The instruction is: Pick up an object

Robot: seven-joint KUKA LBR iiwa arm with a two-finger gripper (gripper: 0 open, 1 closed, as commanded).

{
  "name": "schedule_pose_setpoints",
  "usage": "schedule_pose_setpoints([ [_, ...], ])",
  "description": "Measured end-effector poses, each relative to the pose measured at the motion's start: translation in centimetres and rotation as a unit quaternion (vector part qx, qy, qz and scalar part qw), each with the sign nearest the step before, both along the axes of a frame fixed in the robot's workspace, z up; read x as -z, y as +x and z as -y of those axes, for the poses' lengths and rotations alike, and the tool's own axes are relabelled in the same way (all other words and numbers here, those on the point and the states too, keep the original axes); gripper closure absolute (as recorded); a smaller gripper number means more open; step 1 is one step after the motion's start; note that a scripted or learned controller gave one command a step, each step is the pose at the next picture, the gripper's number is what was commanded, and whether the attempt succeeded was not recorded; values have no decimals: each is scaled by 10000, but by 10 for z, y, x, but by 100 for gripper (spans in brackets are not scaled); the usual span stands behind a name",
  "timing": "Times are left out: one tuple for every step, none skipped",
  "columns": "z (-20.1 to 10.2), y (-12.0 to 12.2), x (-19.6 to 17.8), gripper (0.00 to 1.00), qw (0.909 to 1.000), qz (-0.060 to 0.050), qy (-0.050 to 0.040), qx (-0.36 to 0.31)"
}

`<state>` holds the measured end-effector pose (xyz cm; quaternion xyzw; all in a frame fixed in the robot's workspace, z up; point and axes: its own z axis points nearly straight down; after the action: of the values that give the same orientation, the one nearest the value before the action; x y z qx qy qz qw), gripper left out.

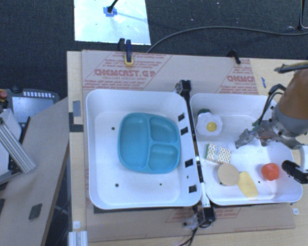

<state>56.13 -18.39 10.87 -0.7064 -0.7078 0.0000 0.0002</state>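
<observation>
- The bench (159, 68) under me is flat board with printed red lettering, and it bears two shallow white bins side by side so that I can reach either from my side.
- The left bin (100, 137) is smooth, glossy plastic with rounded corners; I judge it the drop side, since it carries no loose pieces.
- In it lies a blue tray (148, 142), matte, rounded, moulded into three compartments, set flat near the middle.
- The right bin (236, 104) holds the small things I may pick, gathered toward its near and left parts, within my reach.
- My arm (297, 99) comes in from the right, grey with an orange band, bent down over that bin.
- My pincer (245, 138) hangs low over bare bin floor, near the patterned piece; I cannot tell how it is set, and I see nothing in it.
- A fried-egg toy (210, 124), white with a yellow dome, lies by the divider.
- A round tan disc (228, 174) touches a smooth yellow oblong piece (248, 184).
- A small patterned rectangle (217, 153) lies flat just above the disc.
- A red-orange rounded piece (270, 171) sits apart, likely slippery to pinch.
</observation>
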Motion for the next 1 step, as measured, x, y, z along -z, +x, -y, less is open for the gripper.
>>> schedule_pose_setpoints([
  [0,0,-5,100,10000,-26,11,1],
])
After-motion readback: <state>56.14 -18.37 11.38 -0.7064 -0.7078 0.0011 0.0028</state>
